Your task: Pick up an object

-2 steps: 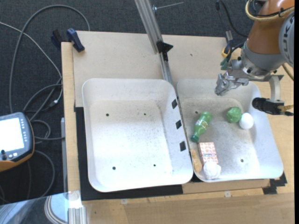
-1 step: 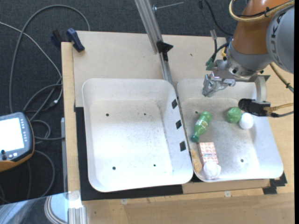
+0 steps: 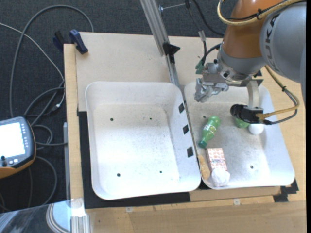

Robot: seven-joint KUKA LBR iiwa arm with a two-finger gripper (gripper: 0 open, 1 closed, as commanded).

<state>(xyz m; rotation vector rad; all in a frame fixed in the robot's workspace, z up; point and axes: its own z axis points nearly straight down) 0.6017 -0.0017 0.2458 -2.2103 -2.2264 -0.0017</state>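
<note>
Camera view is looking down at a green plastic bottle (image 3: 208,131) lying on its side in the right bin (image 3: 277,154), near that bin's left wall, in the middle-right of the frame. Its long axis is running on a slant, cap end toward the lower left, fatter end toward the upper right. Just below it a small red-and-white carton (image 3: 216,157) is lying flat, with a crumpled white wad (image 3: 220,177) touching the carton's lower end. Further right, a white ball (image 3: 255,128) and a green item (image 3: 240,122) are sitting beside a black fitting on a cable (image 3: 245,112).

The gripper (image 3: 203,95) is hanging above the upper left part of the same bin, nothing between its fingers; whether they are spread or closed I cannot tell from this angle. The bottle is lying below it in the frame and slightly right, the nearest object to it by my reading. A grasp would probably call for closing across the bottle's narrow width, at right angles to that slant. The left bin (image 3: 97,96) is sitting alongside, apart from all this.
</note>
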